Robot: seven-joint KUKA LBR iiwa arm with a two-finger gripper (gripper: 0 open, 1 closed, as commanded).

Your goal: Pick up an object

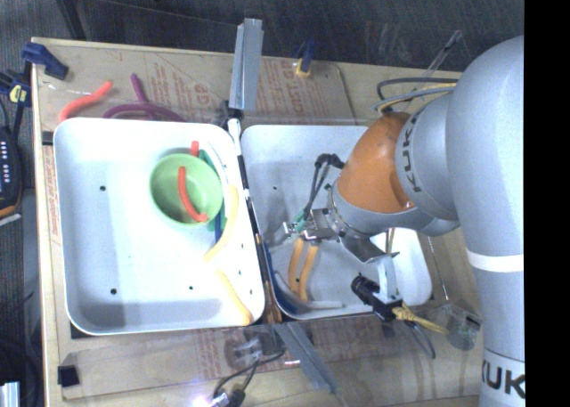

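1. Our arm (419, 174) reaches down into the right bin (267, 156) from 3 o'clock, with the jaws (307, 229) low near that bin's 8 o'clock corner.
2. We cannot tell whether the jaws are apart or together; the wrist hides them.
3. An orange tool (303, 270) lies just below the jaws, toward 6 o'clock, on the bin floor.
4. The left bin (107, 254) holds a green bowl (183, 190) with a red strip (183, 191) across it.
5. We judge nothing lifted yet: closing and raising remain.
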